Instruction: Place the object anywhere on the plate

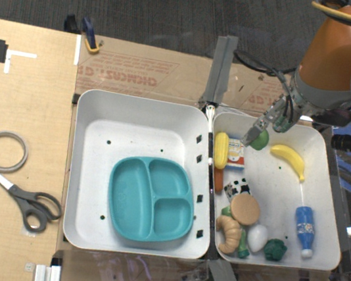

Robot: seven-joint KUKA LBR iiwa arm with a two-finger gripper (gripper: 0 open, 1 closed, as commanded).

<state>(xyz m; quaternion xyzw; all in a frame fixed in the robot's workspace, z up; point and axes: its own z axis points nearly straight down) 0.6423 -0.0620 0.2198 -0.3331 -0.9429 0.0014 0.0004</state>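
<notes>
**Hand over right bin, plate unloaded**

Grey arm with orange band (pixel 341 44) reaching in from the right. Two-finger hand (pixel 256 135) low over the far part of the right shallow white bin (pixel 326 195), at a small round green object (pixel 260 139); finger state: cannot tell. Teal three-compartment plastic plate (pixel 151 199) lying in the left shallow white bin (pixel 93 156), well apart from the hand. Yellow banana (pixel 290 160) just beside the green object. Blue-capped bottle (pixel 304 230) near the right wall. Grey-handled scissors (pixel 22 198) and tape roll (pixel 5 151) on the bench (pixel 21 104).
</notes>
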